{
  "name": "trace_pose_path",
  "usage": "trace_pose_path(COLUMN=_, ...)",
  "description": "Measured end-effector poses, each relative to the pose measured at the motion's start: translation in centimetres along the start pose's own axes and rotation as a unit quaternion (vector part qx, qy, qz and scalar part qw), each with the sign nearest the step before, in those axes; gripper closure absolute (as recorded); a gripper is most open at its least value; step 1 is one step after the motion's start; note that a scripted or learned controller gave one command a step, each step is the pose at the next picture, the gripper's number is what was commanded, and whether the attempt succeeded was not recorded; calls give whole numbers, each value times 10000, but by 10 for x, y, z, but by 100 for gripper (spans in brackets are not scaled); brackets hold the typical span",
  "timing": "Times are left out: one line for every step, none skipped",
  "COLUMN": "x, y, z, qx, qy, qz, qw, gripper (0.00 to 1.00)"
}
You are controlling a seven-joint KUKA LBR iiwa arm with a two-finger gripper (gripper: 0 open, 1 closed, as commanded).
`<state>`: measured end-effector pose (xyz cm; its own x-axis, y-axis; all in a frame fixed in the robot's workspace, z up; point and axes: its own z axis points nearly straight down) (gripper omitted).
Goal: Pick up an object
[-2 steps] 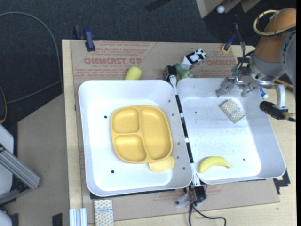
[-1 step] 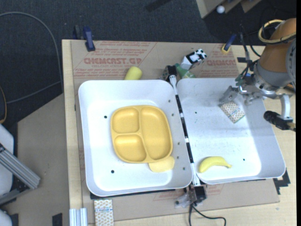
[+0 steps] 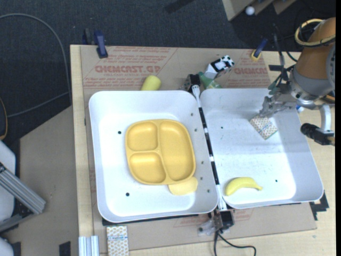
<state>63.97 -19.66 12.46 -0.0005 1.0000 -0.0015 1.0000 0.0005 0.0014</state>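
Two bins sit side by side on my bench, and I take the seam between them as my landmark. Nearest me, just right of the seam's near end, I see a banana lying in the right bin, its long axis running across the view, ends curving down toward the near rim. It lies close to that rim and well apart from the far wall, with bare white floor all around it.

Left of the seam, a tray with three compartments fills the middle of the left bin. A pale yellow piece pokes out from under the tray's near right corner, close to the seam. I see free floor along the bin's left and near edges.

Farther back, right of the seam, I see a small patterned block in the right bin, turned diamond-wise with one corner toward me. The bin floor between it and the banana is bare.

I see the gripper directly over the block's far side, fingertips down at or just above it. I cannot tell whether the fingers are apart or together, nor whether they touch it. I see the arm entering from the right, wrist bent steeply down.

Beyond the seam's far end, outside the bins, I see a yellow cylinder and a black-and-white toy.
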Motion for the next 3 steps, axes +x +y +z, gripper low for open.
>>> trace_pose_path(x=0, y=0, z=0, qx=3, qy=0, qz=0, qw=10000, gripper=0)
trace_pose_path(x=3, y=-18, z=13, qx=17, qy=9, qz=2, qw=10000, gripper=0)
trace_pose_path(x=3, y=-17, z=2, qx=2, qy=6, qz=0, qw=10000, gripper=100)
